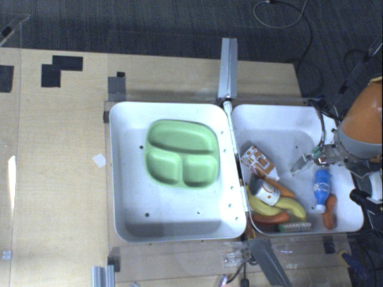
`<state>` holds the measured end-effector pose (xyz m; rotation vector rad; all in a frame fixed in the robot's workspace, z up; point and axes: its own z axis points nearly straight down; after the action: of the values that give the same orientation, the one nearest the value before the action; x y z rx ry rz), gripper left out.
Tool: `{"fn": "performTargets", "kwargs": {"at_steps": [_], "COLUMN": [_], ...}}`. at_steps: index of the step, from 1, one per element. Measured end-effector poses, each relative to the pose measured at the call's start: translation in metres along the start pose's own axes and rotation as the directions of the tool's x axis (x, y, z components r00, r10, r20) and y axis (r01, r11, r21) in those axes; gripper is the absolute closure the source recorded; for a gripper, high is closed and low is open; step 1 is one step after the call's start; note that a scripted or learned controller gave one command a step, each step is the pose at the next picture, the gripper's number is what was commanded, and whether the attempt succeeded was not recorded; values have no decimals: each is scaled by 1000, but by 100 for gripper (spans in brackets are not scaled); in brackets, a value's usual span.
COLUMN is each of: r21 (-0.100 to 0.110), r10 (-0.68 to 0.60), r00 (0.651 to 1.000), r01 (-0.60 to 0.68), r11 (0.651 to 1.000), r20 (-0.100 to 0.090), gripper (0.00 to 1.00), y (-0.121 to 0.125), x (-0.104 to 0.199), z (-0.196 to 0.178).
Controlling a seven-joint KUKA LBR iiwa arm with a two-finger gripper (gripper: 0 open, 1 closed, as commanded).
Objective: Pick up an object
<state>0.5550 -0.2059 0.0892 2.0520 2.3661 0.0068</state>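
Blue and white: a small bottle (322, 188) lies in the right bin (281, 121), near its right wall, long axis running roughly up-down in the camera view, cap end toward the bin's near edge. An orange-red sausage-shaped piece (330, 213) sits just beside the cap end.

The pincer (311, 159) hangs over the same bin, just above the bottle's upper end and slightly to its left. The two fingers appear spread, with nothing between them; judged open and empty, though the detail is small.

Key relation: the bottle lies immediately below the pincer in the frame, toward the near edge and a touch rightward. The likely move is short. A grasp across the bottle's narrow width looks like the sensible one, so the fingers would need to close across the up-down axis.

Other candidates are clustered at the bin's near-left corner: a brown-and-white carton (258, 160), a banana (281, 206), and other small items touching each other. These lie farther from the pincer.

Left bin (128, 160) holds a green divided tray (182, 153). Nothing lifted yet.
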Motion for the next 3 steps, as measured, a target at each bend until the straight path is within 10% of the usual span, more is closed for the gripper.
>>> {"fn": "performTargets", "kwargs": {"at_steps": [1, 2, 3], "r21": [-8, 4, 3], "r10": [-3, 145, 231], "r00": [1000, 989, 973], "r01": [3, -145, -231], "r11": [1000, 989, 973], "r20": [1, -1, 0], "gripper": [100, 100, 100], "y": [4, -61, -63], "x": [2, 36, 16], "z": [-12, -120, -233]}}
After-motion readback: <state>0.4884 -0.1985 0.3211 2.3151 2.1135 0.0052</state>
